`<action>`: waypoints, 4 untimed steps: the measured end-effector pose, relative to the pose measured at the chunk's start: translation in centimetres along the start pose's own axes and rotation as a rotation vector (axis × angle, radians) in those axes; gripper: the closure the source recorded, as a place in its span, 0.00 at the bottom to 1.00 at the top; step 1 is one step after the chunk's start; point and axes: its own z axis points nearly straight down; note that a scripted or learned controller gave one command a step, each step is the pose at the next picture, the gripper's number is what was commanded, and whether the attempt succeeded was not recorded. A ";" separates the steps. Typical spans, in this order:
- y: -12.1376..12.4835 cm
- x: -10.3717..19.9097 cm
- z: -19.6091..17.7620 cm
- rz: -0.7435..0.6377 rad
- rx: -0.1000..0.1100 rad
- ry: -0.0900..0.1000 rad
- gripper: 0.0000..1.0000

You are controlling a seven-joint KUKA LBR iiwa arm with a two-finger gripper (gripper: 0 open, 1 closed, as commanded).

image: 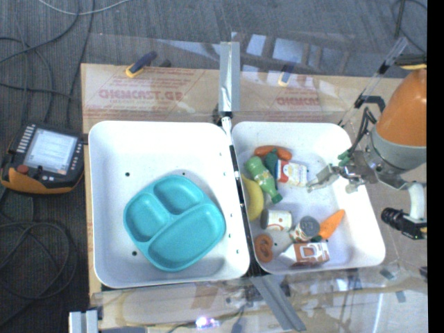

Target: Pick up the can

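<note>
Over the right bin, your gripper hangs with fingers apart, nothing between them. Can lies below it, near the carrot and the carton. Grasp not yet made; descent, close and lift all remain.

Red lettering printed on the brown protective sheet at eleven o'clock behind the left bin: reads roughly "CHEMCAST GP", faded and partly blurred. Same red print repeated on the sheet at one o'clock behind the right bin, too faint to read for certain. Lit screen on the orange-edged handheld pendant at nine o'clock: lines of content, too small to read. Printed labels on the small carton and the red-and-white box in the right bin: colours visible, no legible words.
</note>
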 end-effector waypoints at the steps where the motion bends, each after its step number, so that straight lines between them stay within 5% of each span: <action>1: 1.7 4.2 10.0 0.361 -0.004 -0.001 0.00; 2: 1.7 4.2 10.0 0.361 -0.005 0.000 0.00; 3: -2.6 4.7 10.2 0.581 -0.023 -0.003 0.00; 4: 4.0 7.4 10.4 0.721 -0.012 -0.006 0.00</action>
